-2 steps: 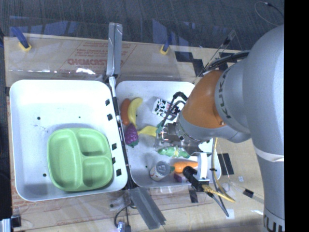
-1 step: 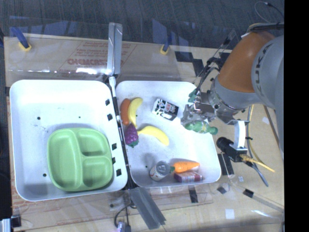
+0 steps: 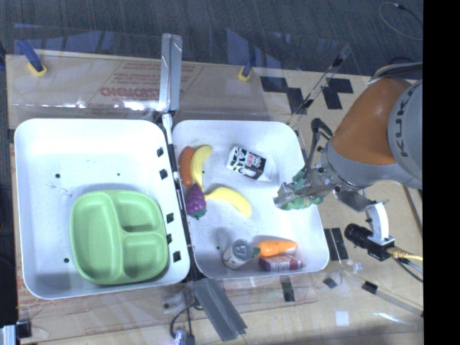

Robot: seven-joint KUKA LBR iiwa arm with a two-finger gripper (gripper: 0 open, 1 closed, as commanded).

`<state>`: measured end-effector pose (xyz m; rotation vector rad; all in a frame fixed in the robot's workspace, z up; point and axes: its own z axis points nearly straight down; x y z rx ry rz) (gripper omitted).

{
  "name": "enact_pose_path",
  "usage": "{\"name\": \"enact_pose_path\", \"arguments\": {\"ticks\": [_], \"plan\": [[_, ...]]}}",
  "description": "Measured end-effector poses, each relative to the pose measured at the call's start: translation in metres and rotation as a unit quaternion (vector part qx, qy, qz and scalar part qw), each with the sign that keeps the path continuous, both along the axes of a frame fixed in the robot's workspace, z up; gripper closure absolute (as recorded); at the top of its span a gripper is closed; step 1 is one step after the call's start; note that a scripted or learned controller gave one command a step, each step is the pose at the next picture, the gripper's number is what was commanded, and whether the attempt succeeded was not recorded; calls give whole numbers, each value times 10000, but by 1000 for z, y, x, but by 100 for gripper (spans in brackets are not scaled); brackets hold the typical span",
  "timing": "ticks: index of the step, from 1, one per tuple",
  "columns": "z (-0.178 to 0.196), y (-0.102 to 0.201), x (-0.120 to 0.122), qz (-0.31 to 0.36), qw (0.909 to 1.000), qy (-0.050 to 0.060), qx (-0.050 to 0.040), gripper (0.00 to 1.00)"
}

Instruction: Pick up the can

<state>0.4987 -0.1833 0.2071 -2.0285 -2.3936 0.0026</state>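
Observation:
The can [image 3: 238, 254] is a small silver tin lying near the front edge of the right bin [image 3: 215, 131], just left of a carrot [image 3: 277, 247]. My gripper [image 3: 293, 197] hangs over the right side of that bin, well behind and to the right of the can, apart from it. Something greenish shows at the gripper's tip, but the view is too blurred to tell what it is.
The right bin also holds two bananas [image 3: 200, 163] [image 3: 231, 198], an orange piece [image 3: 185, 165], purple grapes [image 3: 195, 200], a black-and-white box [image 3: 246, 162] and a reddish packet [image 3: 281, 264]. A green divided tray [image 3: 119, 237] lies in the left bin [image 3: 43, 149].

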Motion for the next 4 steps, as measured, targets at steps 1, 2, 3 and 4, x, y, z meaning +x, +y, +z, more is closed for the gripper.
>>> {"name": "enact_pose_path", "arguments": {"ticks": [1, 2, 3, 4], "plan": [[0, 0, 0, 0, 10000, 0, 0, 0], [-116, 54, -22, 2587, 9660, -21, 0, 0], [-115, 54, 51, 2105, 9776, -19, -1, 0], [-16, 104, -9, -157, 9999, -11, -3, 0]]}}
